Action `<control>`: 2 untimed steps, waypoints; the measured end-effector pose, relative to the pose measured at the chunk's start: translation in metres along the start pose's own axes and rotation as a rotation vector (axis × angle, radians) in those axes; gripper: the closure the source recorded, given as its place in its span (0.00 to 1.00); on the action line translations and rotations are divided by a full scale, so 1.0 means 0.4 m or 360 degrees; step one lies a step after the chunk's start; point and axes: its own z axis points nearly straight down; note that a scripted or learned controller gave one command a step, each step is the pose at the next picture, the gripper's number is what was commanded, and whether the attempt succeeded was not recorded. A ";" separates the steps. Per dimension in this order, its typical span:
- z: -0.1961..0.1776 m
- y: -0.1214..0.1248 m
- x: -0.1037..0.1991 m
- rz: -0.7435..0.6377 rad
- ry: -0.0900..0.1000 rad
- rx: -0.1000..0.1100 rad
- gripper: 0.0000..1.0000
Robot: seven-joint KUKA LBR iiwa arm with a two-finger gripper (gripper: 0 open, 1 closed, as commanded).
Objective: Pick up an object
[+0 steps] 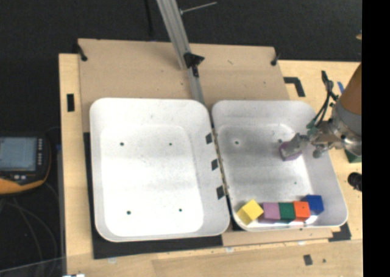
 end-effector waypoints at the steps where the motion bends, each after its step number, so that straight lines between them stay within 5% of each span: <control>1: 0.000 0.000 0.000 0.0001 0.0000 0.0000 0.00; 2: 0.000 0.000 0.000 0.0002 0.0000 -0.0001 0.00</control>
